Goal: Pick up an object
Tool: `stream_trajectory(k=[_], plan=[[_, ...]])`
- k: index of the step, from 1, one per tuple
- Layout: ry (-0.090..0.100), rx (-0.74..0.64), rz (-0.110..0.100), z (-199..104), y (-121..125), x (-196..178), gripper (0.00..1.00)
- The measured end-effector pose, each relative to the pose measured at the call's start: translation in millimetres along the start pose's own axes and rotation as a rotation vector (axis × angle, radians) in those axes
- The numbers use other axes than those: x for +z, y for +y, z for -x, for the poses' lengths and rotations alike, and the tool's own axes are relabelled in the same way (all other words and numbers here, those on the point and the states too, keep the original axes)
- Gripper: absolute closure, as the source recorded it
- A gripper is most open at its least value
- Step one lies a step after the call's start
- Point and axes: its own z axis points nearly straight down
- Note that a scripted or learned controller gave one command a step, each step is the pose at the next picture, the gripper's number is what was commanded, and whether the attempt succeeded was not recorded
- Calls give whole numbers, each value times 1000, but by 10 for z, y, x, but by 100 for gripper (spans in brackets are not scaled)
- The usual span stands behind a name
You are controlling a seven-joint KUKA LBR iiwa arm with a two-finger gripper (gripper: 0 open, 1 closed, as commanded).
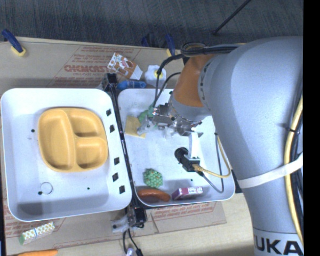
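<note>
The gripper (156,116) hangs low in the right bin (165,164), right by the yellow block (133,126) and a green thing (148,113), so it might bump them away; I cannot tell if it is open.

You're in a robot lab: KUKA arm (256,121), two white bins (10,143) on a cardboard-covered tabletop (85,63), clamps (13,41), loose cables (213,169).
</note>
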Motion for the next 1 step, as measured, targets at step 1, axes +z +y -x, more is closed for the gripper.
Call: stream_trajectory(k=[1], plan=[[0,31,0,-188,559,-4,0]])
